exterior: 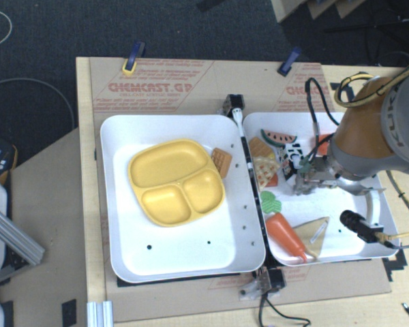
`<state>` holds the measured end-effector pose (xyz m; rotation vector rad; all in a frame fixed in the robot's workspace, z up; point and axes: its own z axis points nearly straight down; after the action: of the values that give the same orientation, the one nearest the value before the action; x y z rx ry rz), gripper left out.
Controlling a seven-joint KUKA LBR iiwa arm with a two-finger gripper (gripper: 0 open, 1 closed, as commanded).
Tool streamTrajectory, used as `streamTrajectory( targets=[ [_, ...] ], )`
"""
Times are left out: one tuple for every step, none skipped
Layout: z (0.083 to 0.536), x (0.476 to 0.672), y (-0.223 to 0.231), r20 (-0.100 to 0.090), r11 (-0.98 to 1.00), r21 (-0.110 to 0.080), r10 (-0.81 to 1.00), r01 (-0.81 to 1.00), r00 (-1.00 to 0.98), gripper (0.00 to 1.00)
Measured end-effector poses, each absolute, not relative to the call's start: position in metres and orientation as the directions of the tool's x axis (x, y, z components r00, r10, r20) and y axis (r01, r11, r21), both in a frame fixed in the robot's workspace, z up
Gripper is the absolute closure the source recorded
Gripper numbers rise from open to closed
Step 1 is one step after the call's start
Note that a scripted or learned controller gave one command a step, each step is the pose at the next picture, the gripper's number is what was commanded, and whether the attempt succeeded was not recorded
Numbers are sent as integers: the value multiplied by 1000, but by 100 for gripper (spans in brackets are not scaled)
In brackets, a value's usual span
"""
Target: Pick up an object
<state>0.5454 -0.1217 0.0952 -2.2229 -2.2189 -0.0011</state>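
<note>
From the overhead camera, my pincer hangs low in the right bin, near its middle. I cannot tell whether it is open or closed, and I see nothing in its grip.

The things to pick crowd this bin's left side:
- A watermelon slice lies by the far rim.
- A black-and-white toy is just beside me.
- A pizza slice lies against the dividing wall.
- A green piece, a carrot and a tan wedge lie toward the near rim.

Bare floor lies between me and the near rim.

In the left bin, a yellow divided plate has a brown waffle piece touching its edge, with open floor nearer the camera.
</note>
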Motion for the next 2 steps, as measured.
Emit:
streamTrajectory(
  targets=[
    [159, 547, -123, -2, 1, 7, 1000, 1000, -1, 100],
    [208, 554, -131, -3, 1, 7, 1000, 1000, -1, 100]
  ],
)
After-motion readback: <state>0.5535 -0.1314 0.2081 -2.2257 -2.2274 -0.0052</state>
